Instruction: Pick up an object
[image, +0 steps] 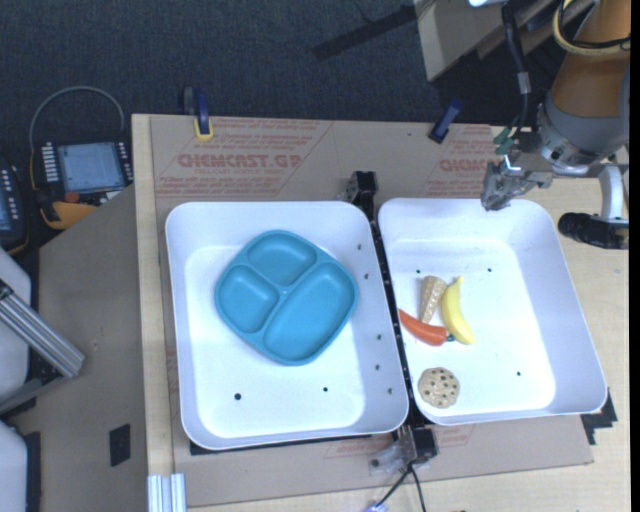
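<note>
The bench (250, 160) is a pale board printed with red lettering, clamped at its far edge and set over dark carpet; two shallow white bins sit on it side by side, touching along a black centre seam. The left bin (200, 400) has rounded corners and holds a blue divided plate (287, 296), smooth plastic with three compartments, lying toward the middle with bare white floor open on every side, widest at the near edge. The right bin (530, 330) has most of its floor bare, especially the right half and the far strip. The grey arm (590, 90) with its orange band reaches in from the far right; its gripper (497, 195) hangs at the right bin's far rim, and I cannot tell how its fingers stand. Clustered near the right bin's left wall are a yellow banana (458, 312), a red chilli pepper (423, 328) just beside it, a tan ice-cream cone (431, 295) touching the banana, and a round speckled cookie (438, 386) apart toward the near edge.
</note>
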